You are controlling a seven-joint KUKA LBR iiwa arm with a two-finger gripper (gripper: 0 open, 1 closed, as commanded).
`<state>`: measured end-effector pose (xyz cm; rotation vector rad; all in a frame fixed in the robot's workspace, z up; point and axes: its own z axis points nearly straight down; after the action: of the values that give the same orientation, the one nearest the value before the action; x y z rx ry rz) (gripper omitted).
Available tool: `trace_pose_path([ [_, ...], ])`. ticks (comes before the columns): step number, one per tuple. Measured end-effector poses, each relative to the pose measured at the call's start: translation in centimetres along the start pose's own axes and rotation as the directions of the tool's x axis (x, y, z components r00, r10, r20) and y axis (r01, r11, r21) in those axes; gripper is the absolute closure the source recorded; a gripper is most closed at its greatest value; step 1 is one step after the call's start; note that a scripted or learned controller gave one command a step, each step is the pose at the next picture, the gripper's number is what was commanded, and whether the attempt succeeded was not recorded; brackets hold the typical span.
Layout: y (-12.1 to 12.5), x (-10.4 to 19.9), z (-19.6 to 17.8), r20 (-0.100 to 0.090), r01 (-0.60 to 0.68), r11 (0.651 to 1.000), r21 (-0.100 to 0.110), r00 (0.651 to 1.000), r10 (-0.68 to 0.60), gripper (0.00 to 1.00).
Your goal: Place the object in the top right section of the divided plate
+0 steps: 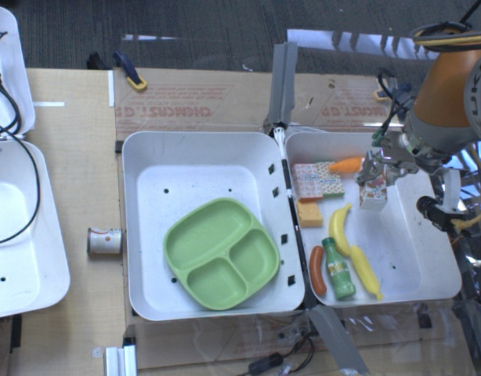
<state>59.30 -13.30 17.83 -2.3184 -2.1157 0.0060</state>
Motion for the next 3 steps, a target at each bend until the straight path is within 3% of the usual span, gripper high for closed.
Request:
trace_pose_path([
  [1, -0.3, -2.8, -9.4, 0.001, 0.092, 0.996, 0.0, 0.996, -0.092, 1.0],
  [2, -4.5, -9.5, -6.7, 0.0, 0.191, 0.982, 0.001, 0.982, -0.191, 1.0],
  [3, -10.4, 0.5, -5.4, -0.001, 0.094, 0.996, 0.002, 0.996, -0.094, 1.0],
])
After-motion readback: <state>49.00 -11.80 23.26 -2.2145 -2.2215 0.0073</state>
